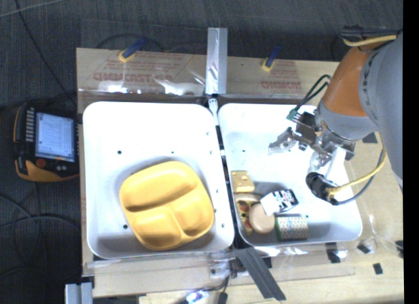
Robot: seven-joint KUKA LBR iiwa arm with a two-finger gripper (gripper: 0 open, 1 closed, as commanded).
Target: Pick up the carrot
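The gripper is seen over the upper middle of the right bin; whether it is wide or narrow cannot be told, and nothing is seen held. 1 small orange piece, seemingly the carrot, lies well apart in the lower-left cluster, beside a yellow block.

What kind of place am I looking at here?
Probably a robot testing lab: a grey and orange arm reaches over two white bins on a bench, a handheld control screen lies beside them, and cables run across the dark carpet.
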